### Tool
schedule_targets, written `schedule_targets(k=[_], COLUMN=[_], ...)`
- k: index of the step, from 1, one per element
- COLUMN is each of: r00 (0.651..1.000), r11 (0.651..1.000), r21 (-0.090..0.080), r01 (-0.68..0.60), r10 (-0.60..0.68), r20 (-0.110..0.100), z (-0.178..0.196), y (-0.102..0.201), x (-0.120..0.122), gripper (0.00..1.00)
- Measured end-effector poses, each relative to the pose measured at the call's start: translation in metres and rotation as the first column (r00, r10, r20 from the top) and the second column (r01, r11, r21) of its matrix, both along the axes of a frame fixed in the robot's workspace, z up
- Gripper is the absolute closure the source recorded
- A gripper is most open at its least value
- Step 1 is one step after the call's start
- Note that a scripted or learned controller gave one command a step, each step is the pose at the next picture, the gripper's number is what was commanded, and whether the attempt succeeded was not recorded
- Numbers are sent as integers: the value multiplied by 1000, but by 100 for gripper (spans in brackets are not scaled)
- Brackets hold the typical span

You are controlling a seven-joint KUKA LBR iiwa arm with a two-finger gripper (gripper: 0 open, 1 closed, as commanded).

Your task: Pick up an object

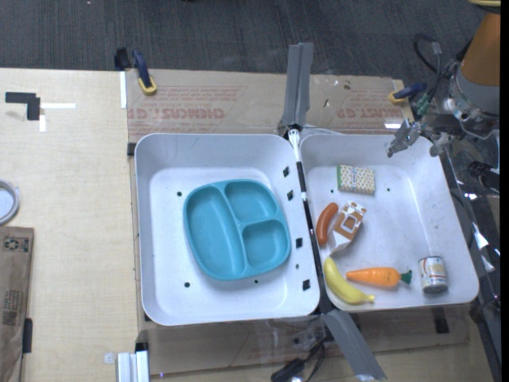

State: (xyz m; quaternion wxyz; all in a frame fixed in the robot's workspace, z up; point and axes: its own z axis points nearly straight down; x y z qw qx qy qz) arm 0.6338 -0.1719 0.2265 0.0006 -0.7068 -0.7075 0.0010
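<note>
Looking down from the camera view: two shallow white plastic bins side by side, glossy, with rounded corners. Left bin [151,237]: one teal divided plate [237,229], smooth, three compartments, lying flat and slightly turned. Right bin [445,213]: six objects. One checkered sponge-like block [355,179] near the back; one orange-red sausage shape [325,223] touching one small brown-and-white carton [347,222]; one yellow banana [344,285], curved, at the front left corner; one orange carrot [378,277] with green tip just beside the banana; one small metal can [433,274], cylindrical, at the front right. Gripper [406,138] over the right bin's back right rim, above all the objects, gripping nothing; whether spread or pressed together, cannot tell
</note>
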Motion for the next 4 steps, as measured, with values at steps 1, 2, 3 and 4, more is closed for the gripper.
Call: schedule_targets(k=[1, 2, 3, 4], r00=[992, 978, 920, 761], r11=[992, 978, 920, 761], r21=[0, 1, 2, -2], r01=[-126, -208, -393, -648], r10=[126, 208, 393, 648], r20=[1, 0, 1, 4], z=[28, -97, -136, -111], y=[-29, -22, 28, 36], x=[-52, -68, -104, -97], gripper=[0, 0, 0, 0])
